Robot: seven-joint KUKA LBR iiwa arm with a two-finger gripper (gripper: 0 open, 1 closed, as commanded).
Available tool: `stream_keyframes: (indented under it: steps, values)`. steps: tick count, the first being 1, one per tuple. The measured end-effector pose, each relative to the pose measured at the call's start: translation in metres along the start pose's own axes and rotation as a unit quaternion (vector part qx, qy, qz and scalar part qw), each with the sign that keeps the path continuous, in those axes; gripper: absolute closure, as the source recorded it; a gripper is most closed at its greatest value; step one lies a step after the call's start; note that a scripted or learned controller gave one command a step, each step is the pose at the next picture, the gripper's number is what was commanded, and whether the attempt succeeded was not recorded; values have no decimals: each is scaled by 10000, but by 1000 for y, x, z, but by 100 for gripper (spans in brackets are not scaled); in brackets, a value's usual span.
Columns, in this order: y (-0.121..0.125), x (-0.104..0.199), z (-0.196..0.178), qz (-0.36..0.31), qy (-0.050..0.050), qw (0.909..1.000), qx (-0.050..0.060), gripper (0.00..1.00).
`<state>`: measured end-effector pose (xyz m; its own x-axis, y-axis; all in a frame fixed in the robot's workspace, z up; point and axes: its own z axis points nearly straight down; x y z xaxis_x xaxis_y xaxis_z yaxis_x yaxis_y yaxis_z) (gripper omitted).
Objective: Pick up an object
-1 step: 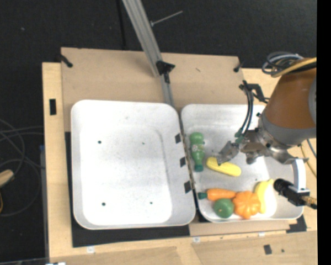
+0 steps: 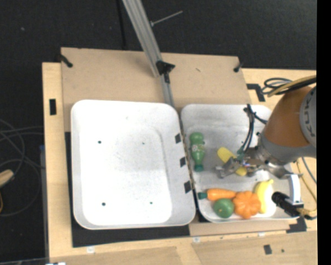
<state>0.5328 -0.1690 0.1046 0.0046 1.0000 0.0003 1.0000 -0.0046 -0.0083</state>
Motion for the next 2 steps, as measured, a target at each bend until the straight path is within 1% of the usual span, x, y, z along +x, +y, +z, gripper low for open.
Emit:
stream_keyframes:
  steps: [1, 2]
  values:
    - [3, 2, -15, -16, 1, 10000, -52, 100]
    - [38, 10, -125, -30, -10, 10000, -91, 100]
